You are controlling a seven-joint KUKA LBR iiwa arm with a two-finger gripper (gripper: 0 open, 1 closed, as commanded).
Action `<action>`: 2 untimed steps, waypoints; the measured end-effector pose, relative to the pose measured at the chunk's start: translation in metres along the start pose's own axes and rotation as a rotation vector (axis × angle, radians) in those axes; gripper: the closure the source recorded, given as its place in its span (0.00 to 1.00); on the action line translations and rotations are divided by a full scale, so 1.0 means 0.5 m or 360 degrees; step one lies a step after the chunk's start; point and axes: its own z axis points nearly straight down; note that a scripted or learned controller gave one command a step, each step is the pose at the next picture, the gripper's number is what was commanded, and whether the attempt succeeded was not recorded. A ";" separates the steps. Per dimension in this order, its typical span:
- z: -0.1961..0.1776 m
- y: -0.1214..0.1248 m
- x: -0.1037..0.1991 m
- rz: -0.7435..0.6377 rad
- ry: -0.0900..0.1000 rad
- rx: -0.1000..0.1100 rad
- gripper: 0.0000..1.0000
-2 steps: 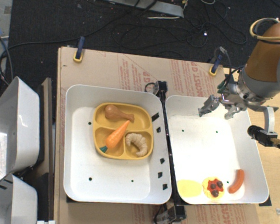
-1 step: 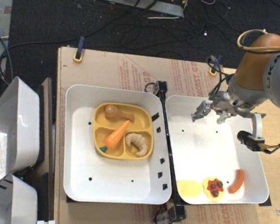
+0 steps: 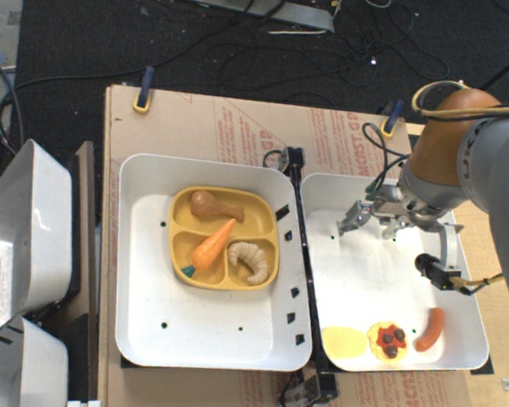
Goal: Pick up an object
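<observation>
The likeliest things to lift lie along the near edge of the right bin (image 3: pixel 344 197): a sausage (image 3: pixel 430 330) at the right, a small tart with dark berries (image 3: pixel 389 338) beside it, and a flat yellow disc (image 3: pixel 343 342) left of that, all well apart from the hand (image 3: pixel 370 219), which hangs over the bin's far part with nothing between its prongs; whether these stand apart or together I cannot tell, since the wrist blurs them. In the left bin (image 3: pixel 143 259) a yellow divided plate (image 3: pixel 184 203) keeps a drumstick (image 3: pixel 215 207), a carrot (image 3: pixel 214 244) and a shrimp (image 3: pixel 249 262) in separate compartments. The arm's bulk is cut off at the right.
</observation>
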 end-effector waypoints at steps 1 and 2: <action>-0.028 0.002 0.000 0.0000 -0.0001 -0.0007 1.00; -0.125 -0.013 0.005 0.0001 -0.0001 -0.0012 1.00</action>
